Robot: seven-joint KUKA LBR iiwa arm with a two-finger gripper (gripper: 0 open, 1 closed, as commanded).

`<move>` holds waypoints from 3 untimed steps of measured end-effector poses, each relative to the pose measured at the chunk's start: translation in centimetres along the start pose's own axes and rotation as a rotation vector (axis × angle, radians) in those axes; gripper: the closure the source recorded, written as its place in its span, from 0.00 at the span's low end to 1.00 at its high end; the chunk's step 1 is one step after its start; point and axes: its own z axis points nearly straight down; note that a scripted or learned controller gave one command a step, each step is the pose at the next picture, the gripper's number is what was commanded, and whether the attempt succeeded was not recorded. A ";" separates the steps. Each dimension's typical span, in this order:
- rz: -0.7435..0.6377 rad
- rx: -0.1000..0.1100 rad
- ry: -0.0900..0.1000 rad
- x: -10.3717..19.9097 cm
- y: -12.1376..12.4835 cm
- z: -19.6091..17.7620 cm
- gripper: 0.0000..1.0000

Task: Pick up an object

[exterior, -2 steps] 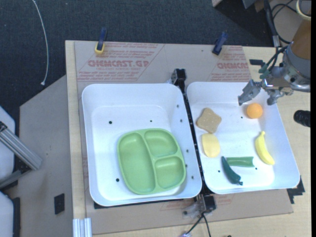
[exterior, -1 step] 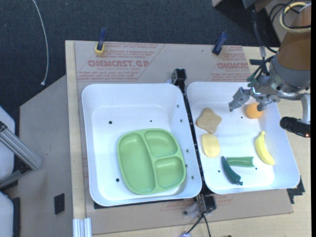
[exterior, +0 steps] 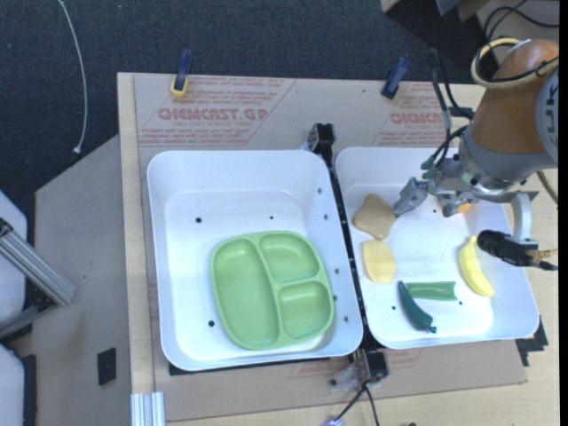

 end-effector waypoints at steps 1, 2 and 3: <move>0.000 0.000 0.000 0.5 -0.2 4.3 0.00; 0.001 -0.005 -0.001 0.5 -0.1 3.1 1.00; 0.001 -0.009 -0.003 -0.3 -0.8 -2.3 1.00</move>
